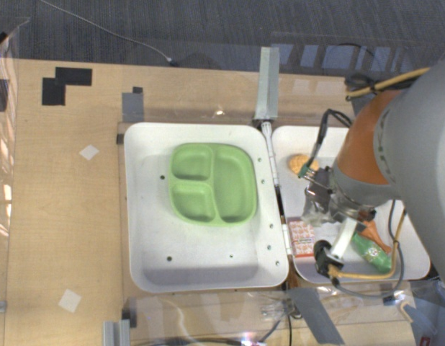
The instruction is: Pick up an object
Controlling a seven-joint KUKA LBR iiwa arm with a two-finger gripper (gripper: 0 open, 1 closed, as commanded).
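Note:
My gripper [317, 206] hangs low inside the right bin [417, 265], under the grey arm with its orange band [363, 146]. Just left of and below it lies a red-and-white packet [301, 238] on the bin floor. A yellow-brown rounded item [297, 164] sits at the back left of the same bin, just behind the gripper. A green bottle [372, 253] and an orange piece [371, 231] lie to the gripper's right, partly hidden by the arm. I see nothing clearly between the fingers.
The left bin [147, 215] holds a green divided plate [212, 184]. A raised rim [275, 193] separates the two bins. A yellow cable [363, 272] and black fittings trail along the right bin's front edge. The arm's bulk covers the right bin's far side.

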